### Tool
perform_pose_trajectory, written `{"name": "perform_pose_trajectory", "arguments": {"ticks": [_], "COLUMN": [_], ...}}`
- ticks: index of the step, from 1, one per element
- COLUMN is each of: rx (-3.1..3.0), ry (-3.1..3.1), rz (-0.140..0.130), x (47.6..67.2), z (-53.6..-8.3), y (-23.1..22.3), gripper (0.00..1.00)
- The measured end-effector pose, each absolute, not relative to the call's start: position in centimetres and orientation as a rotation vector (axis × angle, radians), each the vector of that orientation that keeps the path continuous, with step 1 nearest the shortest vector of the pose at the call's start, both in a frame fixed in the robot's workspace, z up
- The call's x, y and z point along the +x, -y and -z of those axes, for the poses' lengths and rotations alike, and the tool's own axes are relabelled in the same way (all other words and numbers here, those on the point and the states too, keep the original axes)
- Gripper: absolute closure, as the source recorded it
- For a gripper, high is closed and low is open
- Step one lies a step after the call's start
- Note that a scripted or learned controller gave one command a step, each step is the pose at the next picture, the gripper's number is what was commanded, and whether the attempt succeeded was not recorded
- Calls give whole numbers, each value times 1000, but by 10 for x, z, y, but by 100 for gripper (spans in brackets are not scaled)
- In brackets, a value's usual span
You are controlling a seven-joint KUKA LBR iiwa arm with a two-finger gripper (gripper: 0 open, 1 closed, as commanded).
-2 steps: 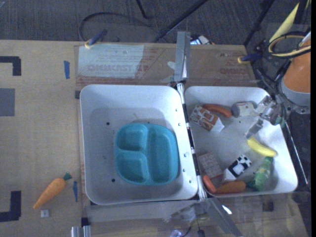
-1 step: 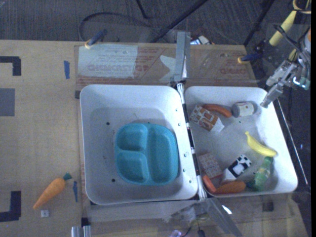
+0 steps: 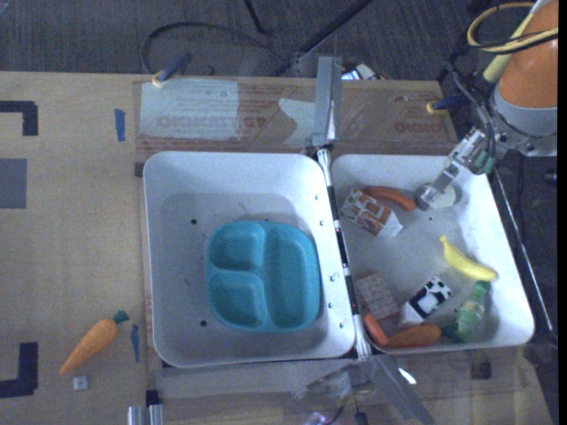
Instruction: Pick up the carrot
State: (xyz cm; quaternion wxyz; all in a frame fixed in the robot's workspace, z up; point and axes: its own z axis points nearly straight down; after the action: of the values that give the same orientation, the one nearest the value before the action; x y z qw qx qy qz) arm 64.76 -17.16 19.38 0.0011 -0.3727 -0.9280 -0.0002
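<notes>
Hovering at the right bin's far edge, the fingers (image 3: 434, 195), too blurred to tell whether parted, should settle squarely over the carrot (image 3: 415, 336).

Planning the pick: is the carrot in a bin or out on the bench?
Out. The carrot lies on the bare bench, left of the left bin, apart from its wall.
</notes>
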Motion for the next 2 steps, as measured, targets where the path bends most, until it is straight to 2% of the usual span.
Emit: {"name": "perform_pose_trajectory", "arguments": {"ticks": [1,2], "rx": [-745,-78], "ry": [3051,3139], "rz": [2,4], "x": [656,599], "z": [-110,-90], "y": [156,131], "gripper": [0,0]}}
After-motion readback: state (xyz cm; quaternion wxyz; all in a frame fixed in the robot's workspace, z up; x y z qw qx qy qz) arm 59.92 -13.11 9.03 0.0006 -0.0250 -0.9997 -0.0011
